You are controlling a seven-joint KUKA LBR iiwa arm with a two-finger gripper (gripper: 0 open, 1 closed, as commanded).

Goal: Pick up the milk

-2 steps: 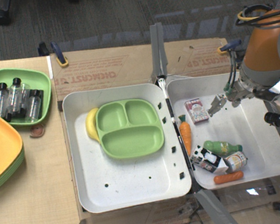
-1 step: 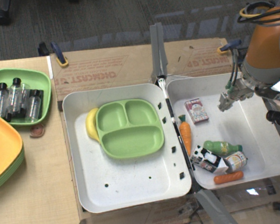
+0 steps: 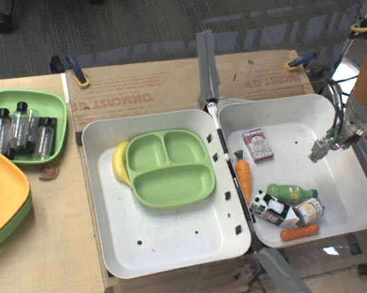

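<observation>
The milk [image 3: 271, 209] is a small carton with black and white cow patches. It lies on its side near the front left corner of the right bin [image 3: 354, 220]. It sits among other items, touching a green bottle [image 3: 290, 193] and a can [image 3: 309, 211]. My gripper [image 3: 320, 150] hangs over the right part of the same bin. It is up and to the right of the milk, well apart from it, and nothing shows in its grasp.
In the right bin a carrot [image 3: 243, 175] lies along the left wall, a red and white box [image 3: 258, 145] sits at the back and an orange sausage [image 3: 299, 232] at the front. The left bin [image 3: 176, 244] holds a green divided plate [image 3: 169, 166] over a yellow item [image 3: 119, 164].
</observation>
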